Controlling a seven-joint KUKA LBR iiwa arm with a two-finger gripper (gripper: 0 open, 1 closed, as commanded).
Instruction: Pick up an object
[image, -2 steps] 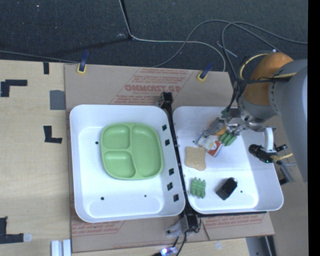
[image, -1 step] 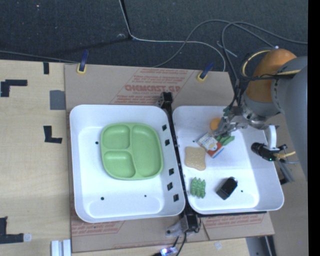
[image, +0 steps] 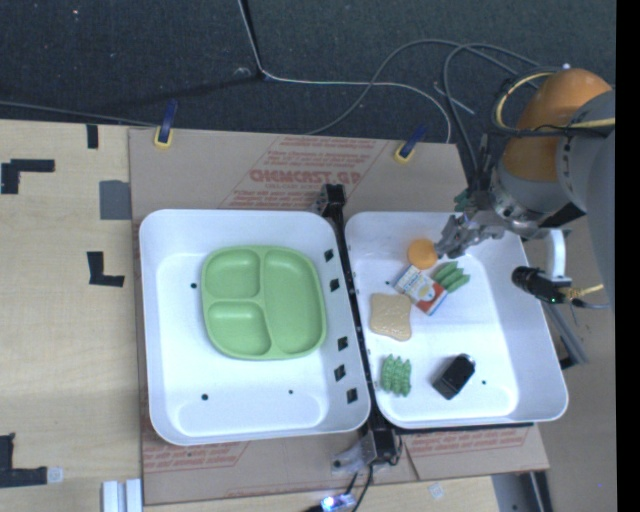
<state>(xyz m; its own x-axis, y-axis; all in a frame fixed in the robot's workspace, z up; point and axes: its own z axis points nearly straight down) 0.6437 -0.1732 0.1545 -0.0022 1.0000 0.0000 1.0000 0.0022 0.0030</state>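
My gripper (image: 453, 240) hangs low over the far part of the right bin (image: 520, 345), just right of a small orange ball (image: 422, 252). Directly below it lie a green pea pod (image: 453, 277) and a small white, red and blue carton (image: 420, 286). A tan slice of bread (image: 391, 316) lies toward the bin's middle left. Near the front sit a green ridged toy (image: 396, 374) and a black block (image: 454, 376). Nothing shows between the gripper's tips.
The left bin (image: 170, 330) holds a green divided plate (image: 264, 302). A black clip rail (image: 343, 300) runs between the two bins. Cables loop over the dark surface behind the bench, and the arm's grey body fills the upper right.
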